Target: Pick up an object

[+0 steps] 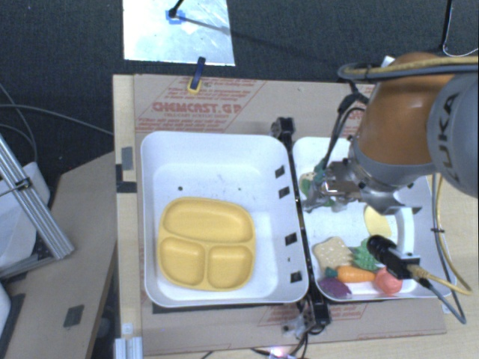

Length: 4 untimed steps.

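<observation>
Probably a wall scrape or a botched pinch ahead

Cannot tell released from clenched at the two-finger gripper (322, 188), tucked beneath the grey wrist. Hangs low over the upper left of the right shallow white bin (348, 228), close to the wall shared with the left shallow white bin (217, 167). Shows nothing visibly caught in it. Nearest pick, by the look of it: a small green toy piece (307, 181), just beside the gripper and against that shared wall.

Risks, judged from here:
- Catching the bin wall on the way down, given the green piece's tight fit against it.
- Nudging the piece along the slick plastic floor rather than closing round it.
- Farther down the bin, grabbing two at once or scattering the heap: pale toy bread slice (331, 251), orange toy carrot (355, 274), purple toy aubergine (337, 289), green leafy toy (364, 257) and red toy fruit (387, 282), packed together, several touching.
- Sliding off the flat yellow disc (376, 221), likely too thin to get under.

Beyond: a yellow three-compartment plastic tray (207, 243) alone in the left bin, well apart from the gripper. Both bins on a brown cardboard sheet with red print (198, 107), over a tan bench top (75, 223). Around that, dark carpet (60, 36), a shiny silver sheet (178, 21) past the bench, a small blue-and-yellow tool (197, 75) at the cardboard's far edge, aluminium framing (30, 200) at the left
</observation>
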Each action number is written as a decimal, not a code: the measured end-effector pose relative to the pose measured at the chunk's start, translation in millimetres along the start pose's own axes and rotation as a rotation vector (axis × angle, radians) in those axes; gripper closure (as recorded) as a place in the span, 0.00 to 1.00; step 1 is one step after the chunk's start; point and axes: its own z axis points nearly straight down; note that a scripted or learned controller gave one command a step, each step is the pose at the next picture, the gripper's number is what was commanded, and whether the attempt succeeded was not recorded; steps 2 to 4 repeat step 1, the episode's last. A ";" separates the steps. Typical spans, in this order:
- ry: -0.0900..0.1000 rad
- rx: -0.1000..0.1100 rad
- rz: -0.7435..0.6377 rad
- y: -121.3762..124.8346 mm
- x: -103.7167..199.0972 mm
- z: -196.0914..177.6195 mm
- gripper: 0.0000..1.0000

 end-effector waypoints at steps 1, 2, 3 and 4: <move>0.000 -0.001 -0.007 3.7 53.7 3.2 1.00; 0.000 -0.001 -0.007 3.7 53.7 3.2 1.00; 0.000 -0.001 -0.007 3.7 53.7 3.2 1.00; 0.000 -0.001 -0.007 3.7 53.7 3.2 1.00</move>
